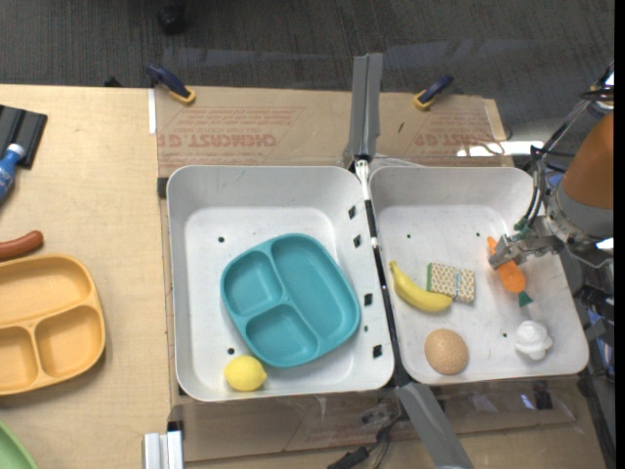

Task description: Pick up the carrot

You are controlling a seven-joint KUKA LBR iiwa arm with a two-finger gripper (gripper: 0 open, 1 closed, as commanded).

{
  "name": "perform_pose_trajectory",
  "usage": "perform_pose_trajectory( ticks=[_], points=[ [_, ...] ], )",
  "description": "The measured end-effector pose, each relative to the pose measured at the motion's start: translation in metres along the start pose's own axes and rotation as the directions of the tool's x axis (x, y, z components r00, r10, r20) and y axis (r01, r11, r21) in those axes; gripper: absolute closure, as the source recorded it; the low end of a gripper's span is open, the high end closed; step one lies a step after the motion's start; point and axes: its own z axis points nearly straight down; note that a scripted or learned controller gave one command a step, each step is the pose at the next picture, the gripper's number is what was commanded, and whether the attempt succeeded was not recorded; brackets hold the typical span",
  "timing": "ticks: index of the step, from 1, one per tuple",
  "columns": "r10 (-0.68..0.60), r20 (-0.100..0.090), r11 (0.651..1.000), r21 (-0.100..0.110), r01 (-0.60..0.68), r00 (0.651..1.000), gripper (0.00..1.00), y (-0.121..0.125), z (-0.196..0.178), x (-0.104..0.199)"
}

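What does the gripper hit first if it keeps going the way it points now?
Most likely the carrot: the gripper points down and left in the right bin, with the carrot right at its tip. Depth is unclear, so contact can't be judged.

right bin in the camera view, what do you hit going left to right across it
banana → patterned sponge → carrot, with the end effector at it → white object. The brown egg overlaps the first two in this order, so it is left out.
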Motion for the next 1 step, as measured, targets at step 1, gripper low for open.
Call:
perform_pose_trajectory(
  ticks=[1],
  points=[
    [0.164,0.005,0.986,0.002,-0.164,0.986,1.0,-0.0552,-0.1033,0.104]
  ],
)
